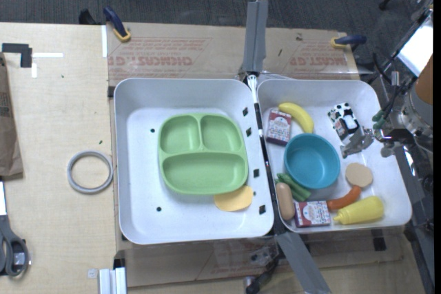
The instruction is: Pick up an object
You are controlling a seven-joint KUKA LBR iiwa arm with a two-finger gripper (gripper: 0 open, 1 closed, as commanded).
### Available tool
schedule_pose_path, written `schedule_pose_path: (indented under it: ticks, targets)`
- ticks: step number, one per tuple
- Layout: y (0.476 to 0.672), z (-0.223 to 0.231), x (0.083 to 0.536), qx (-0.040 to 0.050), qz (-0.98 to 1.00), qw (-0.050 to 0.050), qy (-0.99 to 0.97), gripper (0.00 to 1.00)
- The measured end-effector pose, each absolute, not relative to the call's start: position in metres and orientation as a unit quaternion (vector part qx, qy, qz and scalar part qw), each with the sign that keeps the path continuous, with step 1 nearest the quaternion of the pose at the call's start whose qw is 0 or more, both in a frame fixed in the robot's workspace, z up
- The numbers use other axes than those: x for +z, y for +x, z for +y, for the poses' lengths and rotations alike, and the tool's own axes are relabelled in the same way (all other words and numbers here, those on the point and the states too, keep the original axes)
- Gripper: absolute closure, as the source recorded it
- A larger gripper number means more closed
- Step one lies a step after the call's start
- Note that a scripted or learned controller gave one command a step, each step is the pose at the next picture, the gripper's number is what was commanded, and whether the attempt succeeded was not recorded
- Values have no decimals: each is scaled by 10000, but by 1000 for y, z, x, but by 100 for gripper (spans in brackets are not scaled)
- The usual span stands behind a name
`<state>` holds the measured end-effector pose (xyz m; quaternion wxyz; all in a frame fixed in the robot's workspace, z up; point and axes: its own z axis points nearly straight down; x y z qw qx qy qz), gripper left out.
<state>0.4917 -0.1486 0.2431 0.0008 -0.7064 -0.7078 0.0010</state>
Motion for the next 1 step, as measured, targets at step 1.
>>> schedule_pose_path:
  ticks: [1]
  targets:
    - [553, -128, 113, 17, -6835, 19, -7299, 0]
